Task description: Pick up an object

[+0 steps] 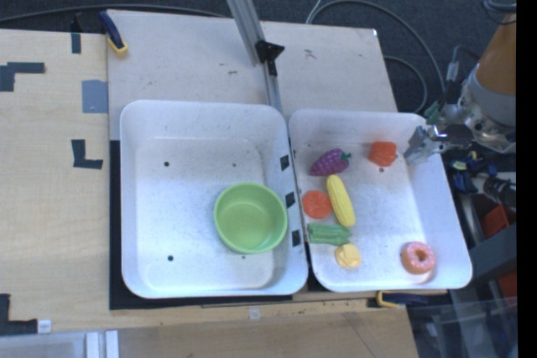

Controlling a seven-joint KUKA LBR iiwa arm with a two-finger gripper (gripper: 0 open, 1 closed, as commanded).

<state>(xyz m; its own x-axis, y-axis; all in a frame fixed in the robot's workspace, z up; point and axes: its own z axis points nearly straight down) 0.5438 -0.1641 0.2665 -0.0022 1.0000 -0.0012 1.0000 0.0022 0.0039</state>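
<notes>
Seemingly poised for a grab: gripper [422, 143] over the right bin's [449, 218] far rim, just beside the orange toy [383, 153], the nearest pick, ahead of grapes [330, 161] or corn [340, 199]. Open or clenched: cannot tell.

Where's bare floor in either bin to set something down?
Left bin: bare all around the green bowl, mostly toward its far and left walls. Right bin: a patch between corn and donut; crowded along its left side.
</notes>
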